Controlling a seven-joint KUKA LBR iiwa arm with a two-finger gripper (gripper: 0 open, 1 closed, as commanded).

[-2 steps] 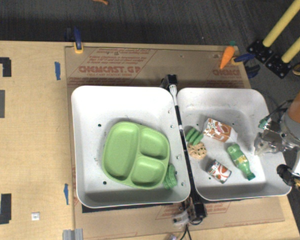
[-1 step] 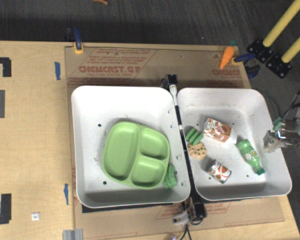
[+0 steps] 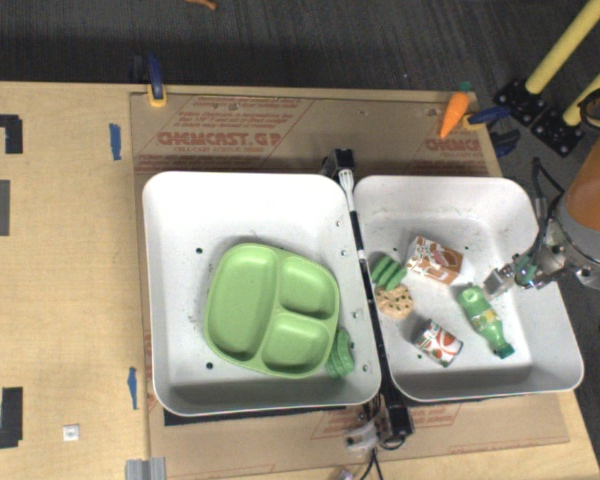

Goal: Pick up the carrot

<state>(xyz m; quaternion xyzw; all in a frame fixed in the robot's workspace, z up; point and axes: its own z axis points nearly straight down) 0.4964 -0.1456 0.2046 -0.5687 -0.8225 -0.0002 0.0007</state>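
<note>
Currently the end effector (image 3: pixel 507 276), finger state indeterminate, sits mid-right beside the green bottle (image 3: pixel 485 320); the carrot (image 3: pixel 454 113) lies upper right, risking a wrong-object grasp.

Two bins are set side by side on the bench (image 3: pixel 60 298): in the left bin (image 3: pixel 170 208) a divided plate (image 3: pixel 270 308) is laid, and in the right bin (image 3: pixel 540 368) a cookie (image 3: pixel 393 301), two small packets (image 3: pixel 435 261) (image 3: pixel 439 342) and a bottle (image 3: pixel 485 319) are scattered. The cookie is placed near the bin's left wall, one packet to its far right, the other to its near right, and the bottle furthest right. The gripper (image 3: pixel 507 276) is positioned just beyond the bottle's far end, and the carrot (image 3: pixel 454 113) is found outside the bins, on the board behind the right bin.
</note>
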